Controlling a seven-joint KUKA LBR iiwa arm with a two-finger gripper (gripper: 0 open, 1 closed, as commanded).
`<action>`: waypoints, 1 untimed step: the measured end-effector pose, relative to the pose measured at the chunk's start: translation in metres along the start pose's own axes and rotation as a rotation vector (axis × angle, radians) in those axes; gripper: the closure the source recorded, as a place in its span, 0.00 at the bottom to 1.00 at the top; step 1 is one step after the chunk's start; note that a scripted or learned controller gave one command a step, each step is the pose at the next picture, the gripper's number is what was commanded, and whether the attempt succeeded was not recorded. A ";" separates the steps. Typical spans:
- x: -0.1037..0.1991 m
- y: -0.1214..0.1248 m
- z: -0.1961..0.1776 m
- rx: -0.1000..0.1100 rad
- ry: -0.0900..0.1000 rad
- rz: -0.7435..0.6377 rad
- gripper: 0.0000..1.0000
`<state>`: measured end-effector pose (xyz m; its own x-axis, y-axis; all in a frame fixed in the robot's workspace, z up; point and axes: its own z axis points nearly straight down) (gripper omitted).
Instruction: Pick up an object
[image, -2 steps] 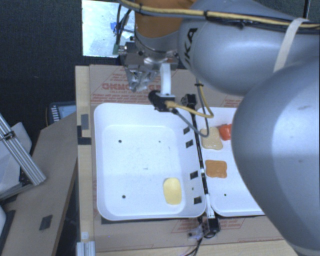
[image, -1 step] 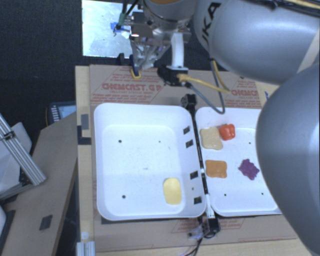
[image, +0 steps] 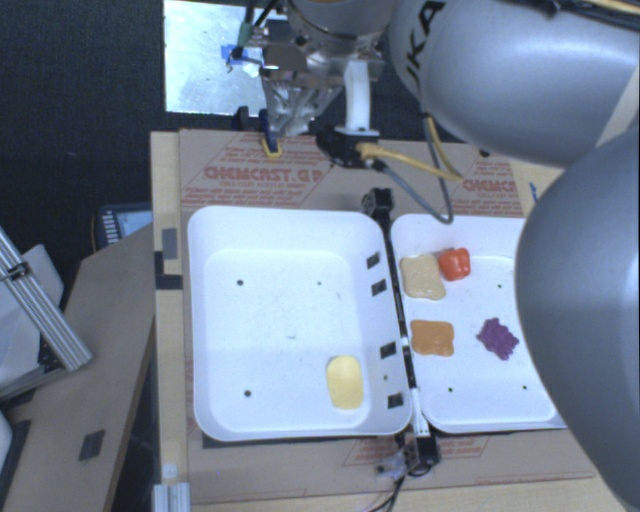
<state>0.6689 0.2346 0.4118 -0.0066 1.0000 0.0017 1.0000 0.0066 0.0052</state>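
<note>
My gripper (image: 285, 118) hangs high at the back, over the cardboard beyond the far rim of the left bin (image: 197, 320). A pale yellow block (image: 345, 382) lies alone near the front right corner of that bin, far from the gripper. The right bin (image: 500, 418) holds a beige piece (image: 423, 277), with a red-orange piece (image: 455, 263) touching its right side. An orange piece (image: 432, 338) and a purple piece (image: 497, 338) lie nearer the front. A small yellow bit (image: 272, 150) shows just under the gripper; I cannot tell what it is.
The big grey arm (image: 560, 200) covers the right side and hides part of the right bin. A black clip strip (image: 392, 300) runs between the bins. A yellow cable (image: 410, 160) trails from the wrist. An aluminium rail (image: 40, 310) lies at the left.
</note>
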 end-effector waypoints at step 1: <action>0.001 0.000 -0.011 -0.002 0.001 -0.003 1.00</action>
<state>0.6691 0.2351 0.4228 -0.0099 0.9999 0.0024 0.9999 0.0099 0.0069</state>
